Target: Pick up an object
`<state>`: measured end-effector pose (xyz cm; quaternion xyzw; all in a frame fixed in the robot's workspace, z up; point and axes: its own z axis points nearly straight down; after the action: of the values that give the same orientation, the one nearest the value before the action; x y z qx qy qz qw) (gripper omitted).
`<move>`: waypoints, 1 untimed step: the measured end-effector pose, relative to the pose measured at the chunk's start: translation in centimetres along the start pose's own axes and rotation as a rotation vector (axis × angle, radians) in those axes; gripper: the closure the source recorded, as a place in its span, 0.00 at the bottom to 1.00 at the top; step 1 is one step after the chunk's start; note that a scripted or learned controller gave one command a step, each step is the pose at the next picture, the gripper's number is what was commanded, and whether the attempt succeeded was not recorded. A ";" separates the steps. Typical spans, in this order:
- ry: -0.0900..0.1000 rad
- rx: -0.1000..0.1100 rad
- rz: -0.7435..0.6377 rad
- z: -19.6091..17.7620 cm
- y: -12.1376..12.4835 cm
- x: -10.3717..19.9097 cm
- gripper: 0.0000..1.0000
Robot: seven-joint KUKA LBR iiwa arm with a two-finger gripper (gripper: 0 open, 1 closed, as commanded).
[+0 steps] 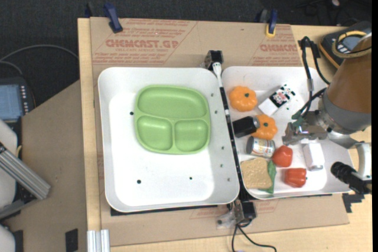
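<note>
Your gripper (297, 131) hovers beside the upright tomato (282, 156); jar (260, 147) and pepper (296, 176) crowd it; grip state unclear.

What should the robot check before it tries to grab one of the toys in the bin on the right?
1. Gripper is over the right bin where the toys lie: ok.
2. Nothing is caught in the gripper yet: cannot tell, its tips are too blurred.
3. A toy lies close to it: ok, the red tomato and the white block sit just below it.
4. The toy has free room around it: not ok for the tomato, which touches the small jar and crowds the red pepper.
5. The left bin with the green tray is out of the arm's way: ok.
</note>
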<state>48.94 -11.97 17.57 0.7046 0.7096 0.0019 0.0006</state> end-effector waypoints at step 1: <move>0.003 0.007 -0.001 -0.9 -0.9 7.2 1.00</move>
<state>47.97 -4.77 18.50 0.7043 0.7099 0.0004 -0.0026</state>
